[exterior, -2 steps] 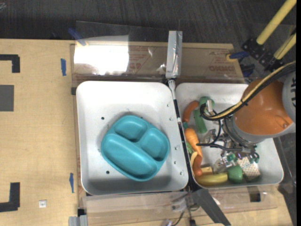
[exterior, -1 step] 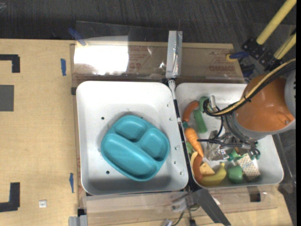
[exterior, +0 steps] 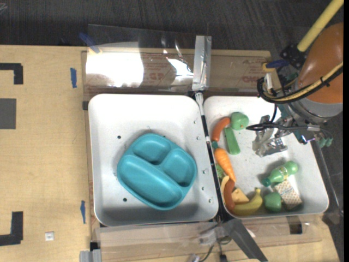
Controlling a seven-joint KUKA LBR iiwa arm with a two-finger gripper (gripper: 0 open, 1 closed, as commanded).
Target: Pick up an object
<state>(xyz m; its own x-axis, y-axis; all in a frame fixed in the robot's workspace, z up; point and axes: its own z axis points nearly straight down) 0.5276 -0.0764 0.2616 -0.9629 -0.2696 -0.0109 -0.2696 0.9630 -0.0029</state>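
Nearest us a banana (exterior: 246, 203) lies in the right bin (exterior: 322, 192). Above it we see the tool (exterior: 268, 144) over bare bin floor; we cannot tell how it stands.

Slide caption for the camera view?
Gripper low in the right bin among toy foods; teal divided plate in the left bin.

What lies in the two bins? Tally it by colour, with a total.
Teal plate: 1
Orange pieces: 3
Green pieces: 4
Yellow banana: 1
Tan block: 1
Total: 10
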